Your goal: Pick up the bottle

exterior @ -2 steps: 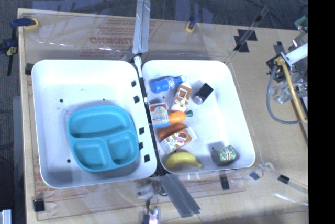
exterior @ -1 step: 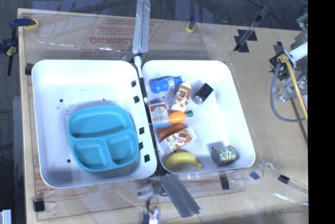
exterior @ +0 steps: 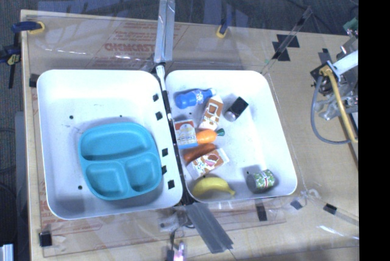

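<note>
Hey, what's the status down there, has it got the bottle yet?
Not yet. Blue bottle lying in right bin, top-left corner, untouched. Carton close beside it.

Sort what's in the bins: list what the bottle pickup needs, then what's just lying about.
Needed:
blue bottle
right bin

Lying about:
banana
carrot
black block
green can
snack packets
blue divided tray
left bin
</note>
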Robot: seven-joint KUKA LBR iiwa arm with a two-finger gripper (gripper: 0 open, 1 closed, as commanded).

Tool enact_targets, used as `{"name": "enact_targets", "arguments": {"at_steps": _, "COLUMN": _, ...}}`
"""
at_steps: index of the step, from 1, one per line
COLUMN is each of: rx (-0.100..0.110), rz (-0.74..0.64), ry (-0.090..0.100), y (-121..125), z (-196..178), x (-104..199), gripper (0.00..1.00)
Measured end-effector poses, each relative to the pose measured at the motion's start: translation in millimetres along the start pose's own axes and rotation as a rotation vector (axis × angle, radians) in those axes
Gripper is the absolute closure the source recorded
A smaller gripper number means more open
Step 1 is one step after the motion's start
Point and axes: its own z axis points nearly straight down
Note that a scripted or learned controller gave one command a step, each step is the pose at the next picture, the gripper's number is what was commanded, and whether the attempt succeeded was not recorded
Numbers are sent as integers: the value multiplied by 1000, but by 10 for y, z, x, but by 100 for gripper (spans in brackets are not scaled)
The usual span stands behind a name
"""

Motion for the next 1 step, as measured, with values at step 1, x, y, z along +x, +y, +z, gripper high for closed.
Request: {"name": "enact_targets", "arguments": {"at_steps": 1, "rx": 3, "rz": -10, "ry": -4, "y": -9, "z": -94, "x": 8, "gripper": 100}}
